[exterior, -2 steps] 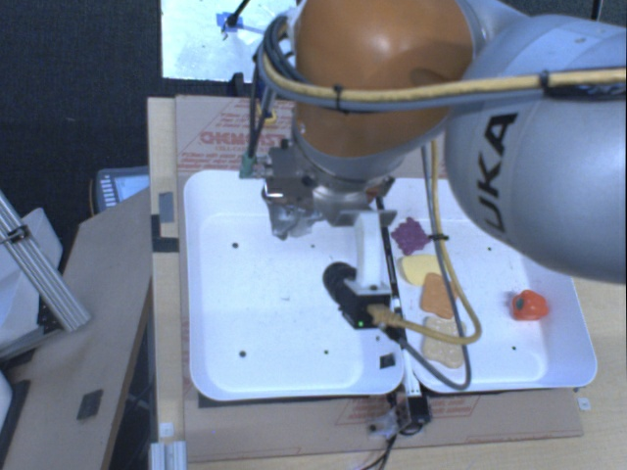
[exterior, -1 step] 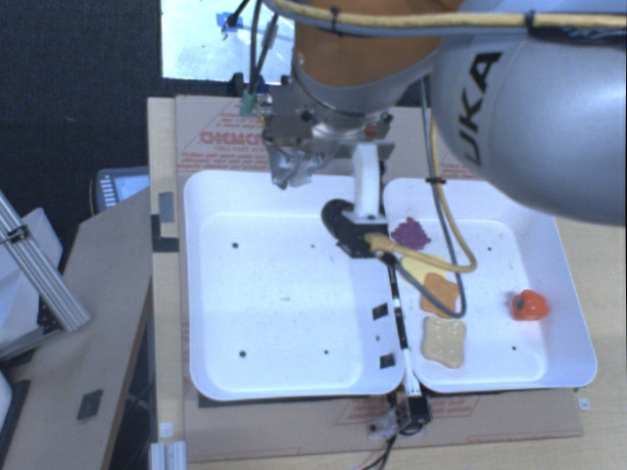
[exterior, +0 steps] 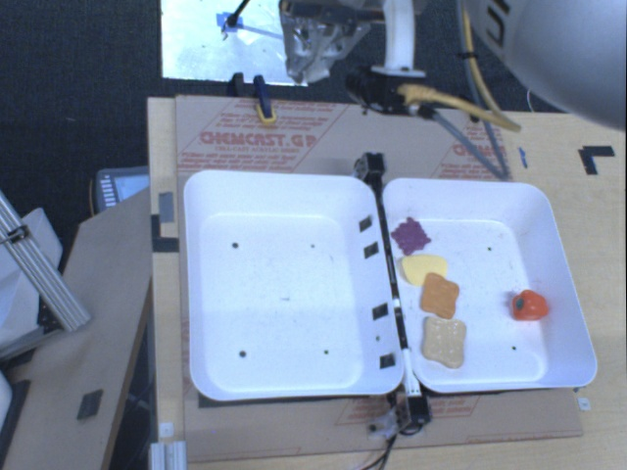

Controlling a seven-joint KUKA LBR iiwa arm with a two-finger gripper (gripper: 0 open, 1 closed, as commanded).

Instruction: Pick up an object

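White plastic bins (exterior: pixel 196 262) are set side by side. 5 pieces are grouped in the right bin (exterior: pixel 558 253): purple cluster (exterior: pixel 410 233), yellow slice (exterior: pixel 424 267), orange cracker (exterior: pixel 440 297) and tan cracker (exterior: pixel 444 342) lined along the divider, orange-red fruit (exterior: pixel 529 305) apart near the right wall. Gripper (exterior: pixel 309 57) is parked high at the top edge, nothing held; finger state cannot be told. Fruit is judged the easiest pick, being isolated.

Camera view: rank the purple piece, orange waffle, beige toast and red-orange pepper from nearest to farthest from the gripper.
From the gripper, top centre above the bins:
1. Purple piece, right bin, top left.
2. Orange waffle, below it.
3. Beige toast and red-orange pepper, by the right wall: too close to call.
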